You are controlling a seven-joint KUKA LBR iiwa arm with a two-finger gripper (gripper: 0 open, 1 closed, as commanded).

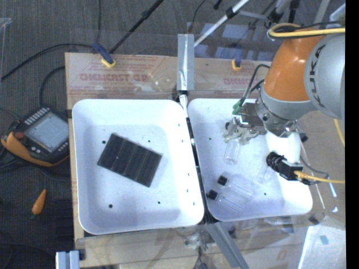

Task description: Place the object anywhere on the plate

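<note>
Item: dark plate (129, 159), left bin (90, 116), well left of the gripper (234, 132). Clear object (234, 192) just below it; we cannot tell the fingers' state. Risk: transparency spoils the grasp.

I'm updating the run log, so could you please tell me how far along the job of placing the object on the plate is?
Nothing looks done yet: the dark plate in the left bin carries nothing. In hand, the gripper hangs over the right bin, above clear objects lying on that bin's floor. I cannot tell whether it holds anything. Left: secure an object, carry it across and set it on the plate.
</note>
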